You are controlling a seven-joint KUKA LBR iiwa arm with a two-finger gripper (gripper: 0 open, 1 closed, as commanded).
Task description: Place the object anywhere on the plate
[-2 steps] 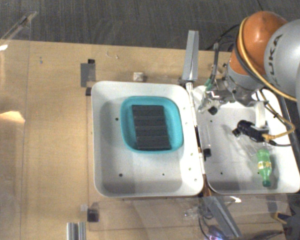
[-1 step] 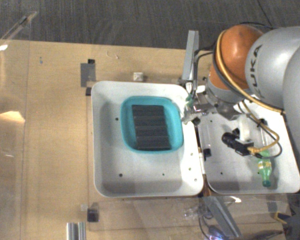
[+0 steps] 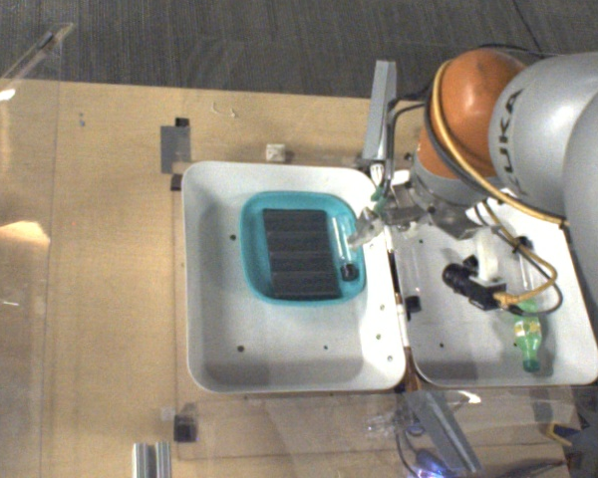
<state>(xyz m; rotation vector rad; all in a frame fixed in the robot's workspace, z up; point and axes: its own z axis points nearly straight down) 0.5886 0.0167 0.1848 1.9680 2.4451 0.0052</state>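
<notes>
A teal, rounded-square plate (image 3: 254,229) lies in the left bin (image 3: 214,337), toward its back right. A dark, ridged rectangular object (image 3: 299,257) rests flat on the plate and covers most of its middle. My gripper (image 3: 363,229) hangs over the plate's right rim, close to the wall between the two bins and just right of the dark object. A small dark spot (image 3: 349,270) sits at the plate's right edge below the gripper; I cannot tell what it is.
A small green object (image 3: 528,345) lies in the right bin (image 3: 448,357) near its front right corner. The grey arm with its orange band (image 3: 478,98) crosses above the right bin's back half.
</notes>
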